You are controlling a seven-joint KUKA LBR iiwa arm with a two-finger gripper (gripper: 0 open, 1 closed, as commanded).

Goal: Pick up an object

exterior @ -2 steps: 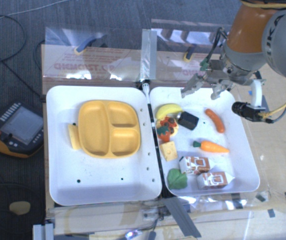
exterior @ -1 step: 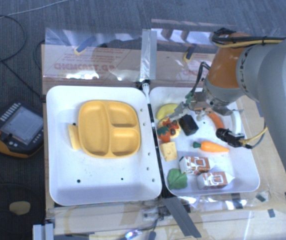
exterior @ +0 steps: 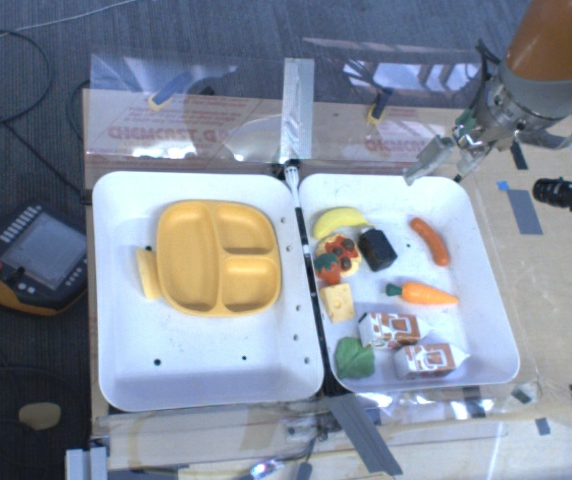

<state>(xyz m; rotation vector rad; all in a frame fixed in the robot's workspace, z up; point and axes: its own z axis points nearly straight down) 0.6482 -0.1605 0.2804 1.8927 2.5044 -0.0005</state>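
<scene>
My gripper (exterior: 434, 174) hangs over the back rim of the right bin (exterior: 486, 268), open, with nothing between its fingers. Below it in that bin lie a red sausage (exterior: 430, 240), a black block (exterior: 377, 249), a banana (exterior: 338, 220) and a cluster of red fruit (exterior: 336, 254). Nearer the front are a carrot (exterior: 426, 293), a cheese wedge (exterior: 338, 302), two small cartons (exterior: 391, 330) (exterior: 429, 360) and a green piece (exterior: 355, 356). The sausage is the closest thing to the fingers.
The left bin (exterior: 126, 368) holds a yellow divided plate (exterior: 216, 256) with a thin yellow piece (exterior: 147, 273) at its left side. A handheld control pendant (exterior: 28, 258) and cables lie on the floor to the left. Taped clear sheeting runs behind both bins.
</scene>
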